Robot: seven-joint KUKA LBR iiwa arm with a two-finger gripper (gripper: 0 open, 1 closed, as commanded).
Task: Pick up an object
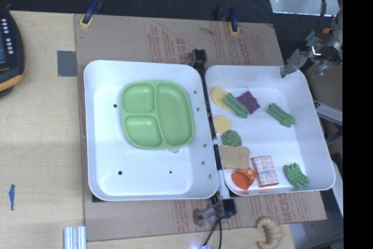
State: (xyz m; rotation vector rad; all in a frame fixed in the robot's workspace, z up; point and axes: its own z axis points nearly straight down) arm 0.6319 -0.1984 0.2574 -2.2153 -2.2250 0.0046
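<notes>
1. The gripper (300, 61) is seen at the upper right, over the right bin's (312, 125) far corner; its grasp state cannot be told.
2. Toy foods, including a purple piece (249, 101), are scattered inside that bin.
3. A green plate (157, 114) is set in the left bin (105, 172).

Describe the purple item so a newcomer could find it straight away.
Start at the right-hand white bin, the one scattered with toy food beside the bin holding the green divided plate. Look near its upper left, where a dark green piece lies at a slant. The purple item touches that piece's right side, and is the one purple thing there.
</notes>
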